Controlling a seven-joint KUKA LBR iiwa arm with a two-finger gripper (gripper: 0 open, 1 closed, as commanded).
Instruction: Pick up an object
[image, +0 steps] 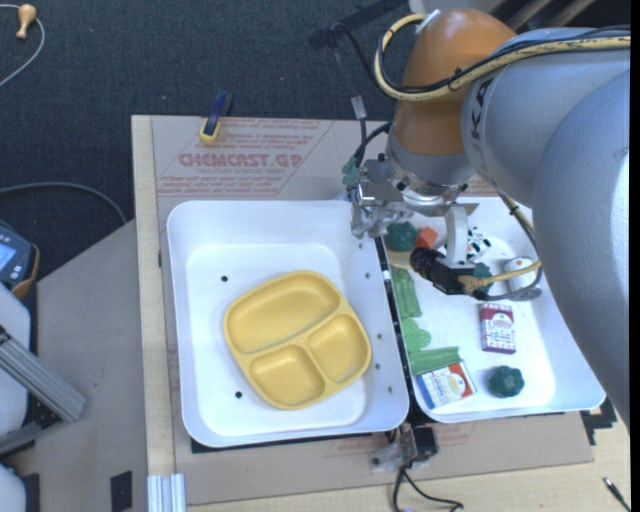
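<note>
On your left, the left bin (190, 300) sits on the desk (150, 200) and holds a yellow divided tray (297, 338), lying flat near its middle with its three compartments facing up. At twelve o'clock from that bin you see printed cardboard (245, 155) with a small blue and yellow clamp (213, 118) on its far edge.

Moving right, the right bin (560, 375) touches the left one along their shared rim. Along that rim lie a long green piece (405, 297) and, at six o'clock from it, a flat green piece (434, 358) beside a small red and white packet (446, 385). Further right you find a red box (497, 328) and, at six o'clock from it, a dark green lump (505, 381).

The claw (400, 215) hangs over the far left corner of the right bin, just above a teal object (401, 237) and a small orange one (427, 238). You cannot tell whether it is spread or closed, and nothing is seen clasped in it.
</note>
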